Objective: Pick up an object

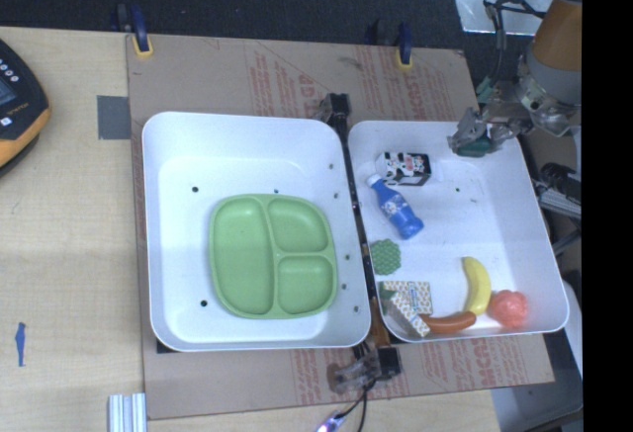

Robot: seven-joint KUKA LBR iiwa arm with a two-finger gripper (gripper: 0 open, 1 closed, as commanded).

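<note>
My gripper [476, 137] hangs over the far right corner of the right bin [504, 213], above its rim. Something small and teal-grey shows at its tip, too unclear to name. In that bin lie a black-and-white box [406, 167] and a blue bottle [398, 209] near the left wall, well left of the gripper. At the near end are a green round piece [384, 254], a patterned packet [409, 299], a brown sausage [446, 323], a yellow banana [477, 283] and a red-orange fruit [509, 308].
The left bin [178, 173] holds a green divided plate [272, 255]. A yellow-and-black device [15, 114] sits at the bench's left edge. Clamps [403, 43] grip the cardboard's far edge. The arm's orange band [560, 35] rises at the right.
</note>
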